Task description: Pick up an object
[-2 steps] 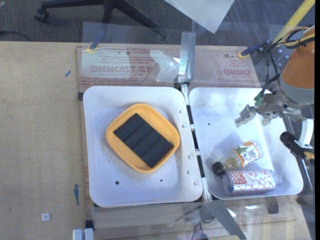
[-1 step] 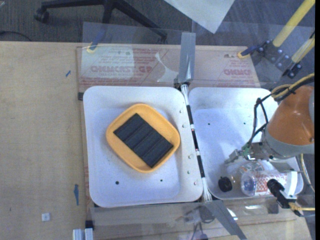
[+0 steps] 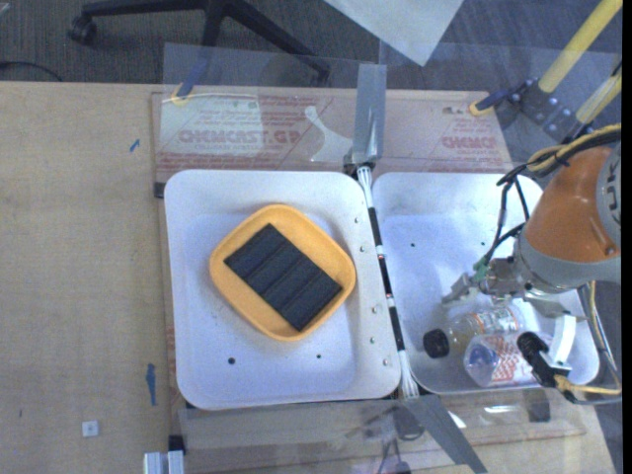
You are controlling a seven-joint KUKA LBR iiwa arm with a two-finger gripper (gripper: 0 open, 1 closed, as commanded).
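Note:
A clear plastic bottle (image 3: 486, 349) with a black cap (image 3: 435, 342) and a red and blue label lies on its side near the front of the right bin (image 3: 425, 225). My gripper (image 3: 486, 294) hangs low over the bottle's far side, under the grey and orange wrist. Its tips are lost against the clear plastic. A yellow square dish (image 3: 281, 271) with a dark ribbed insert sits in the middle of the left bin (image 3: 197, 354).
The arm's orange and grey body covers the right bin's right side. A grey divider strip runs between the two bins. The far half of the right bin shows bare white floor. A wooden bench top lies to the left.

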